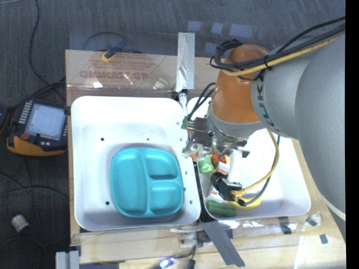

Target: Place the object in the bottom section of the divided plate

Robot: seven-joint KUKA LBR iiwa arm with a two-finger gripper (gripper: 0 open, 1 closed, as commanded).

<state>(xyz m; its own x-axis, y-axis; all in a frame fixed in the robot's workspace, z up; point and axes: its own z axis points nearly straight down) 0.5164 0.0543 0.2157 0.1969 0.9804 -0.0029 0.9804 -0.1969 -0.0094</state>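
Note:
A teal divided plate lies in the left bin, with one long section on its left and two smaller ones on its right; nothing lies on it. My gripper hangs low over the left edge of the right bin, just right of the wall between the bins. Right under it sit a small light-green piece and an orange-red piece. The wrist hides the fingertips, so no hold on either piece can be made out. A dark green object lies at the right bin's front left corner.
The grey arm with its orange band covers most of the right bin. A yellow cable loops over that bin's floor. A clear plastic sheet lies behind the left bin. A handheld pendant rests on the floor at left.

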